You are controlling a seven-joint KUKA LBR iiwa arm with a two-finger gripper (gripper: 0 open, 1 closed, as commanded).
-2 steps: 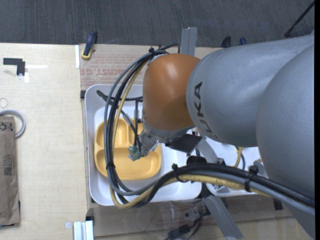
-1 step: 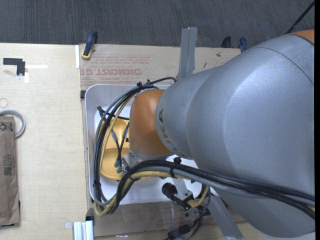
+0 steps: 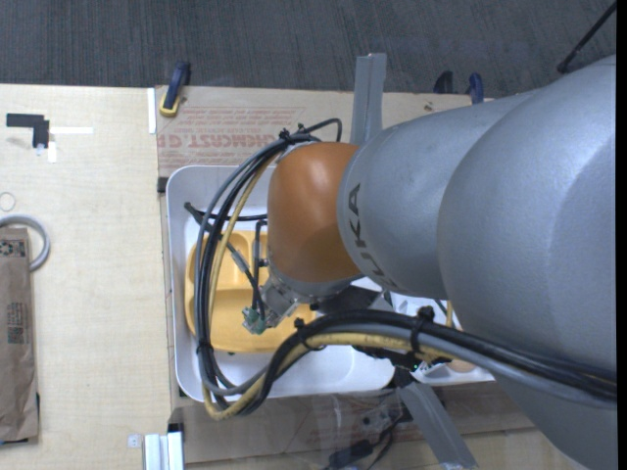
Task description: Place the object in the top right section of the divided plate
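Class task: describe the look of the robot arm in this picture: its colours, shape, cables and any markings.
The arm is thick, rounded and grey, with dark KUKA lettering on its side. An orange band wraps it above the wrist. Black and yellow cables loop around the wrist and run back along the arm.

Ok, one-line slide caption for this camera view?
KUKA arm with orange band reaches over the white bin, hiding most of a yellow divided plate.

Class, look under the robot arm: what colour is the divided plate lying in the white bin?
Yellow. The plate shows in the camera view.
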